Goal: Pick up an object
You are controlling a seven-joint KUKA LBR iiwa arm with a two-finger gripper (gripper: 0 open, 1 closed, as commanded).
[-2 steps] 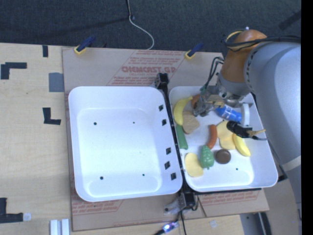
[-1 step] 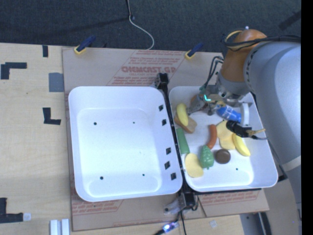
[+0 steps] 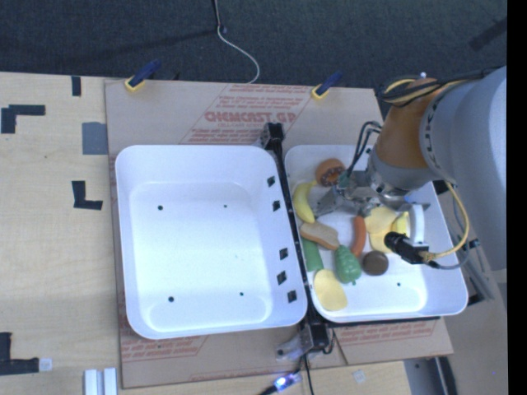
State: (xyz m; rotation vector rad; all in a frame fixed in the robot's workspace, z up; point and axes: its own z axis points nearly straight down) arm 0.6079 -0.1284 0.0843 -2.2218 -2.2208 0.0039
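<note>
Hovering low in right bin (image 3: 428, 303), gripper (image 3: 342, 194) over toy pile, finger state can't tell, banana (image 3: 303, 202) just left of it, carrot (image 3: 359, 234) below-right, brown round obj (image 3: 331, 171) just above, left bin (image 3: 132, 245) well apart.

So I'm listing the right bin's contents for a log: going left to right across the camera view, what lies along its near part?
Green cucumber-like piece → yellow round piece → dark green piece → brown round piece.
</note>
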